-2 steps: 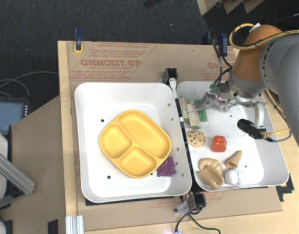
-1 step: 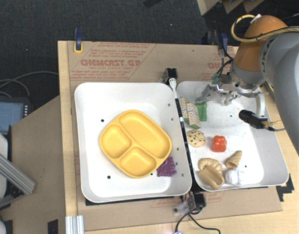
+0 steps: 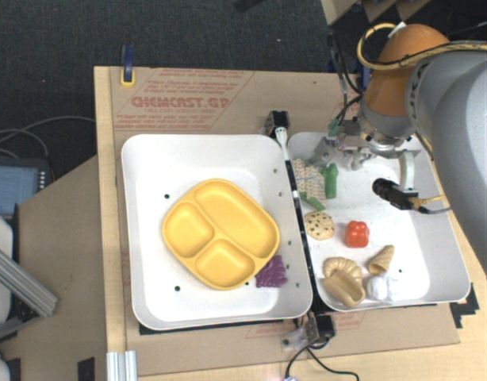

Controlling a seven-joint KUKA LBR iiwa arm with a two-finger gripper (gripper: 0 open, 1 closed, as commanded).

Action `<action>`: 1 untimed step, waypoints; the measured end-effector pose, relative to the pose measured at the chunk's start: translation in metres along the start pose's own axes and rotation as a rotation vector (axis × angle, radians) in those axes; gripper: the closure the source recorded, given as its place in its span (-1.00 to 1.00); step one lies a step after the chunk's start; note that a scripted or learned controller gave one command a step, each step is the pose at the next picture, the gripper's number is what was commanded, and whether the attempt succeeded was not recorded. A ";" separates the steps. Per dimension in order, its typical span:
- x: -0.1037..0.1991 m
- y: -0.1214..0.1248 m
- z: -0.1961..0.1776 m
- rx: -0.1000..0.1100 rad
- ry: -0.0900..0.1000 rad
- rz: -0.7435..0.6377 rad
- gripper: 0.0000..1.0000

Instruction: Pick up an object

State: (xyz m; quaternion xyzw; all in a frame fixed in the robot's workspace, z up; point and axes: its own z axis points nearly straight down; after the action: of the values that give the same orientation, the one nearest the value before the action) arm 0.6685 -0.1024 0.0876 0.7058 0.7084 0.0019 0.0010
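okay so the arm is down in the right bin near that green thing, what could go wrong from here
1. The gripper sits over the green stick, which lies right against the pale waffle piece. A grab could catch both or nudge one aside.
2. Both lie close to the wall between the bins, so a finger might strike that edge.
3. The cookie and red pepper are nearby, so a sweeping miss may scatter them.
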 end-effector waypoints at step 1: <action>0.011 -0.018 0.003 0.007 -0.001 0.003 -1.00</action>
State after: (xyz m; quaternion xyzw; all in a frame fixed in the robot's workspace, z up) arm 0.6508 -0.0918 0.0851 0.7068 0.7074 -0.0008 -0.0010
